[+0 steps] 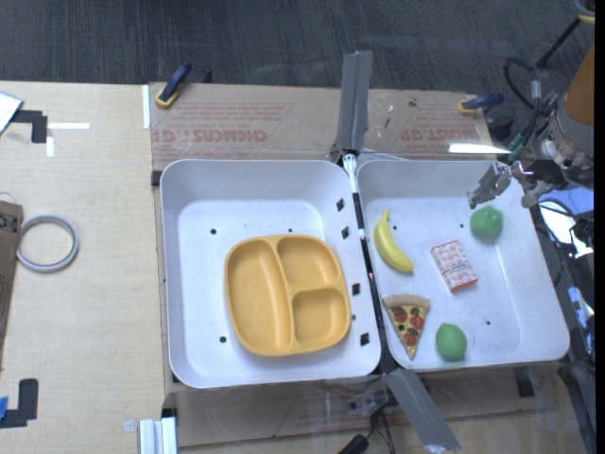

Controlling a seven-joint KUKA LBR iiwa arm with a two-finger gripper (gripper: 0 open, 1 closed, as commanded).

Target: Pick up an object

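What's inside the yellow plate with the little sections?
Nothing that I can see. The yellow plate sits in the left bin, and all three sections look bare. What lies underneath the plate is covered.

A robotics lab. Two white bins (180,282) sit clamped on a cardboard-covered desk (85,348). Loose cables (529,83) trail over grey carpet (284,17).

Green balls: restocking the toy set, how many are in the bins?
2, both in the right bin: one green ball near the hand, another beside the pizza slice.
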